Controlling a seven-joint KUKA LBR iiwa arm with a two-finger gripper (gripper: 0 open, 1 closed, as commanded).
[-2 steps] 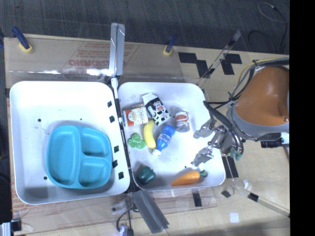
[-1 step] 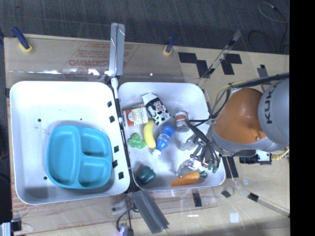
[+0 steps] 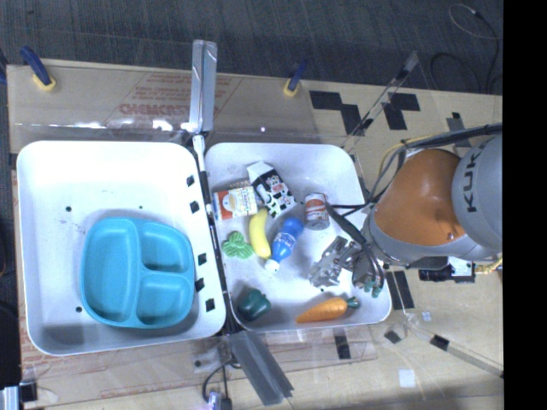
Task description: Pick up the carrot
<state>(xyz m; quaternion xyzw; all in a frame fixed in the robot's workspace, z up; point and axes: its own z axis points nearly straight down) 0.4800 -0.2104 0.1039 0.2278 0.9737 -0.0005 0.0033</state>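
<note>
Leftmost, a blue tray (image 3: 137, 272) in the left bin (image 3: 43, 169). In the right bin (image 3: 359, 178): pepper (image 3: 252, 303) at 7 o'clock, banana (image 3: 259, 233) and bottle (image 3: 285, 239) mid-bin, carrot (image 3: 326, 309) at 5 o'clock by the front wall. Just above the carrot, gripper (image 3: 329, 263), not touching it; open or clenched, cannot tell.

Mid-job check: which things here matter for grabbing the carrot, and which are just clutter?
For the job: carrot, hand, right bin.

Lying about: banana, blue bottle, can, cow-print carton, orange box, dark green pepper, blue divided plate.
</note>
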